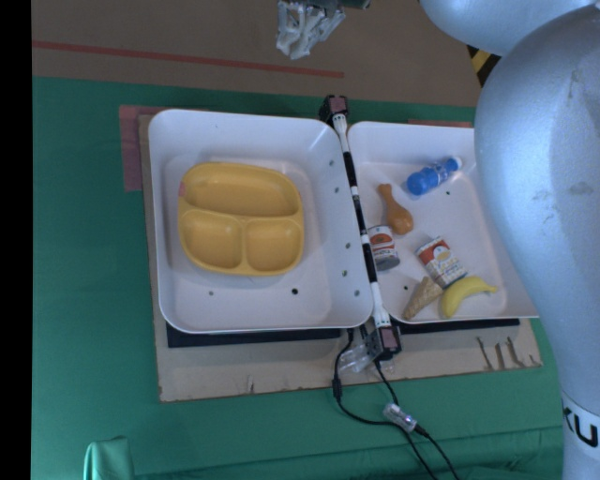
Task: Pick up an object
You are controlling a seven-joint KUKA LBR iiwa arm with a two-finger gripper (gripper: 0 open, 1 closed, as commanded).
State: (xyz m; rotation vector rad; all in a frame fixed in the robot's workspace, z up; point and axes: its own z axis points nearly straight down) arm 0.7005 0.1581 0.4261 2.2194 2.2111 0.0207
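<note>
approach is only beginning; gripper (302,33) is hanging beyond the bins, grip state unclear; next it needs lowering over the banana (464,294).

R bin (469,202) crowded along divider (359,225) — arm (534,187) overhangs its R edge; centre free.

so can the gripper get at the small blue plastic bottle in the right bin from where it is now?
Probably yes. The small blue plastic bottle lies by itself near the right bin's back, apart from the brown toy drumstick. The gripper sits beyond the bins, nothing between.
</note>
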